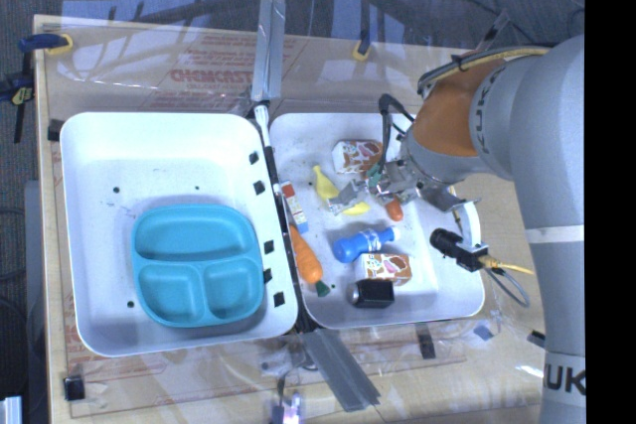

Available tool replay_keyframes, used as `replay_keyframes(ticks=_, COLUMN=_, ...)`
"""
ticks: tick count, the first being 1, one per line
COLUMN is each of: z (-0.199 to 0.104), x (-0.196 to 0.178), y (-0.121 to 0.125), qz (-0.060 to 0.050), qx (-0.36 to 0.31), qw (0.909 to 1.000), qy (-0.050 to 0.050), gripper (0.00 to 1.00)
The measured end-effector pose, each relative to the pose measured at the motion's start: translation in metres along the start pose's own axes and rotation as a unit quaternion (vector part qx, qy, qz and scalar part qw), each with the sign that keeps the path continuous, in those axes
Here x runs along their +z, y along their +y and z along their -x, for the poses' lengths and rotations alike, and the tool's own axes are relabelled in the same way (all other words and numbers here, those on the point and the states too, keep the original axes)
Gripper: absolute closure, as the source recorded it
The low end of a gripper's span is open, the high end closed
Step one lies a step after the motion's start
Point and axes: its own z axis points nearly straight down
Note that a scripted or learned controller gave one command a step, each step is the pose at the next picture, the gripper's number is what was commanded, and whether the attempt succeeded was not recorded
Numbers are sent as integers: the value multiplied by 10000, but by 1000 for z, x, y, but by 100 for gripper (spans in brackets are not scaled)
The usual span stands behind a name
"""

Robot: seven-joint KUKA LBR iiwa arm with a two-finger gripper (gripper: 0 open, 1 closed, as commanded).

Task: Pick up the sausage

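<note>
In the right bin (pixel 452 298), arm (pixel 507 129) reaching in from the right, tool (pixel 386 182) hovering low over clutter near the yellow piece (pixel 324 182). Tool opening: cannot tell. Sausage, judging as the small orange-red piece (pixel 395 210), lying just beside the tool tip. Needing centring over it, avoiding blue bottle (pixel 358 244) nearby.

Both white bins (pixel 109 213) look like smooth moulded plastic with a faint sheen. The blue tray (pixel 194 265) is matt plastic. The blue bottle (pixel 358 243) is glossy plastic. The carrot (pixel 306 258) has a smooth, dull surface. The arm (pixel 517 114) has a satin grey casing and a glossy orange band (pixel 447 114). The bench top (pixel 149 65) lies under clear, reflective sheeting.
</note>
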Motion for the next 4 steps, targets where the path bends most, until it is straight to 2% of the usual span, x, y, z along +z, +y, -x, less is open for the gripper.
replay_keyframes(ticks=1, z=8, x=1, y=31, qz=-2, qx=-110, qw=9999, qy=-1, gripper=0)
replay_keyframes(ticks=2, z=16, x=6, y=64, qz=-136, qx=-159, qw=9998, qy=44, gripper=0)
replay_keyframes(ticks=3, z=16, x=-90, y=72, qz=11, qx=-423, qw=9991, qy=-10, gripper=0)
replay_keyframes(ticks=4, z=-4, x=-1, y=76, qz=19, qx=-1116, qw=9938, qy=-18, gripper=0)
